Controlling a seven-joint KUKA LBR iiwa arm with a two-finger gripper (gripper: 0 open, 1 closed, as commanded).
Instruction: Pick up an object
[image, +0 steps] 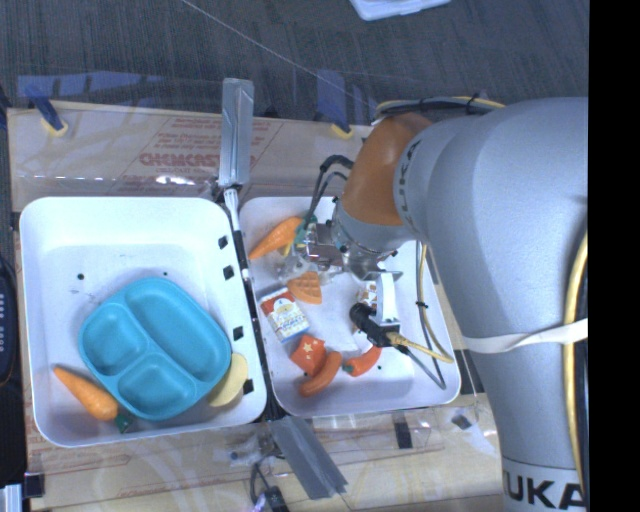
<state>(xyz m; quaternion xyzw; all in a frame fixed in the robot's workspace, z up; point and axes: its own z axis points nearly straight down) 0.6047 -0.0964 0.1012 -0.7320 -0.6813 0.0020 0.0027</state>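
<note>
**Grasp assessment: right bin**

Nearest me lie an orange-red toy pepper (322, 372) and a small carton (287, 318); farther, a carrot (275, 238). All look light, rigid and slick; I would grip across the pepper's middle. My claw (318, 243) state: cannot tell.

Beyond the gripper you see dark grey carpeted floor (120, 40), a white sheet (395, 8) lying on it, and the bench's cardboard-lined top (130, 150).

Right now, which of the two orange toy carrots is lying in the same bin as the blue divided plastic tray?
The orange carrot at the left bin's near-left corner, beside the blue divided tray. The other carrot lies in the right bin, by the divider.
</note>
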